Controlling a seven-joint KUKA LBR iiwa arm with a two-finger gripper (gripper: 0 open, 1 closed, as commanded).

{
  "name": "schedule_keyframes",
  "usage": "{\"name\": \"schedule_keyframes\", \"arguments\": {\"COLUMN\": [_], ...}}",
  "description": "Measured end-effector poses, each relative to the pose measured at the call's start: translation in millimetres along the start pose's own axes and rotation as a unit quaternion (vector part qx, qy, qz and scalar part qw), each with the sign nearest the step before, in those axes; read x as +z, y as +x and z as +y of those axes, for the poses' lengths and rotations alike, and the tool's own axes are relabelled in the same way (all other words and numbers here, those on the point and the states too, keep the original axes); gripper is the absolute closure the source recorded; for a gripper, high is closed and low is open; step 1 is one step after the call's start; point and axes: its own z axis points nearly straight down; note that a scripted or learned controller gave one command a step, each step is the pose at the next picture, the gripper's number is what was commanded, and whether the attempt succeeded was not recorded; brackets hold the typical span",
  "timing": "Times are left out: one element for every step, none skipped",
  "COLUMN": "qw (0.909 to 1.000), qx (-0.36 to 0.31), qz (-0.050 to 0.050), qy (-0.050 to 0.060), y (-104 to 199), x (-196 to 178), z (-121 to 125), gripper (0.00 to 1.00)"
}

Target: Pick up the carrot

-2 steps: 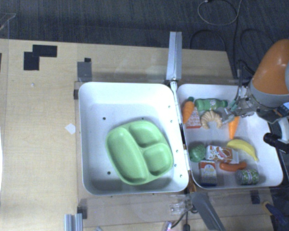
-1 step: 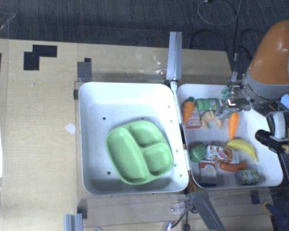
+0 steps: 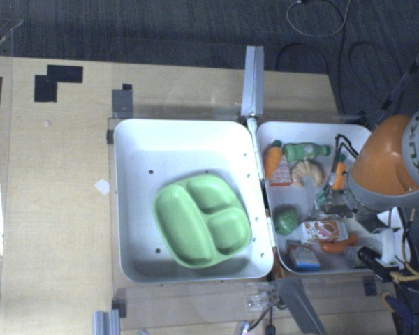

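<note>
Arm [image 3: 391, 162] over rt bin [image 3: 283, 260]; jaws [image 3: 329, 199] state can't tell; carrot [image 3: 272, 158] at bin's far-left corner.

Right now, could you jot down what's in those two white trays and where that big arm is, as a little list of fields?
left bin: holds a light green plastic plate with three compartments
right bin: small orange carrot at its upper left corner, a green bottle beside it, a round green vegetable lower down, plus small packets
arm: grey with an orange band, over the right bin's right side
gripper: near the bin's middle, away from the carrot
</note>
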Motion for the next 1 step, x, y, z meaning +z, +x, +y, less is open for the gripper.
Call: {"name": "schedule_keyframes", "arguments": {"qw": [1.0], "qx": [0.001], "qz": [-0.001], "qy": [-0.001], "y": [-0.8], "x": [0.2], "z": [0.4], "gripper": [0.0]}}
